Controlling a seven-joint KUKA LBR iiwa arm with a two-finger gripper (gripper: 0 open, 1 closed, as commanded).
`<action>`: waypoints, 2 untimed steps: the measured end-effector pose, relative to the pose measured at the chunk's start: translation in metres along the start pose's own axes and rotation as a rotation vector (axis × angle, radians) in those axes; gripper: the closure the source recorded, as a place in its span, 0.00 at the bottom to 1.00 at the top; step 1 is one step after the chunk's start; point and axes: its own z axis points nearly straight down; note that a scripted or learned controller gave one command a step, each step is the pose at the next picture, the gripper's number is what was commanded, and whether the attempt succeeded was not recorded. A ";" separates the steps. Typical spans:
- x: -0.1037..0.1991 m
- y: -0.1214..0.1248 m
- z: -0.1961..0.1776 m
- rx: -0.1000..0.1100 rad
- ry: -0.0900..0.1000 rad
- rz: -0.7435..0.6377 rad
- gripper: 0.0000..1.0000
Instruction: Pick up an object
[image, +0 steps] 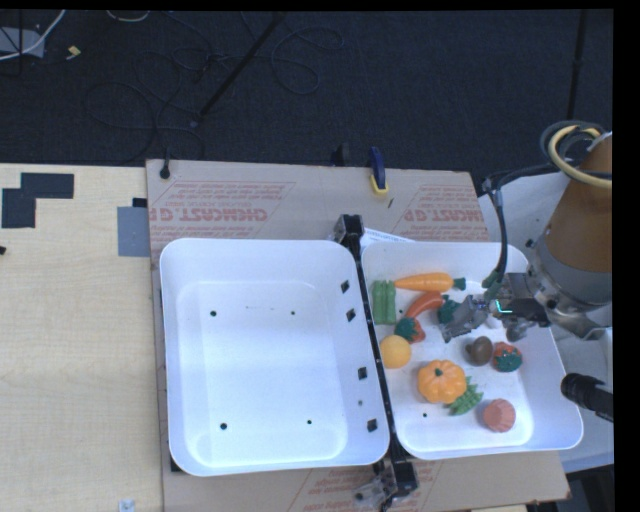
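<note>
The right bin holds several toy foods: an orange carrot, a green piece, a red pepper, a yellow fruit, a small pumpkin, a brown round piece, a red-and-green piece and a pinkish ball. My gripper hangs low over the middle of this bin, just right of the red pepper and above the brown piece. Its dark fingers blend together.
The left bin lies beside the right one, parted by a black divider. A green leafy bit lies by the pumpkin. The arm's orange band stands over the right bin's right edge. Brown cardboard underlies both bins.
</note>
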 end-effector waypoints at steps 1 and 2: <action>0.013 0.082 0.104 0.007 0.001 -0.001 0.00; 0.064 0.144 0.098 -0.005 0.001 -0.005 0.00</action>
